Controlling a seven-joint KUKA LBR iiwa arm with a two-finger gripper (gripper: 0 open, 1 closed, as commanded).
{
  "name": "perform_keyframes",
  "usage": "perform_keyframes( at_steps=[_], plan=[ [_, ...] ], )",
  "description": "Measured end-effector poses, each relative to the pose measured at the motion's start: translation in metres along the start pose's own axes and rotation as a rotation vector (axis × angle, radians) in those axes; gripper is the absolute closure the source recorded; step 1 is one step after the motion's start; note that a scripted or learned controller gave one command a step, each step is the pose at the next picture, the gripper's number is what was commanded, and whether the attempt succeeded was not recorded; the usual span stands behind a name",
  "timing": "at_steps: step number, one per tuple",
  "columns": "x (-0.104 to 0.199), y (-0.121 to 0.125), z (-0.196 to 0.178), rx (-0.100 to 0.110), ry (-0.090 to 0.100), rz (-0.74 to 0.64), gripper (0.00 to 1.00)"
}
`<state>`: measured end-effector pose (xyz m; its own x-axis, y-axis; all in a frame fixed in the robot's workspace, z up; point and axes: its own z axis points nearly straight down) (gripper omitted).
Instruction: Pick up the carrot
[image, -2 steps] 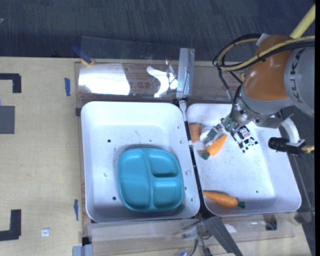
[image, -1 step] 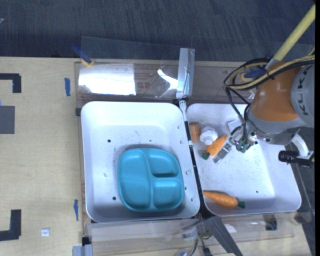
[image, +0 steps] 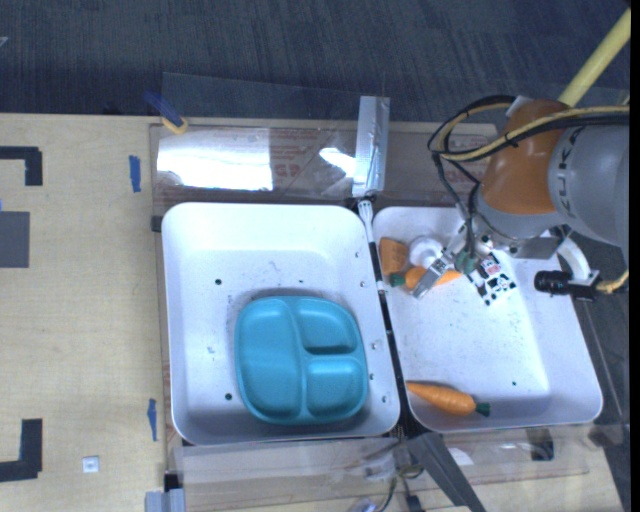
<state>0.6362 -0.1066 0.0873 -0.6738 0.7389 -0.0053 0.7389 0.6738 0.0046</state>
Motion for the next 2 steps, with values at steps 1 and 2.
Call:
perform_keyframes(
  at_steps=[1, 2],
  plan=[
    [-0.002, 0.001, -0.013, -0.005, -0.007, 0.000, 1.00],
    [0.044, 0.073, -0.096, 0.012, 0.012, 0.164, 1.00]
  ],
)
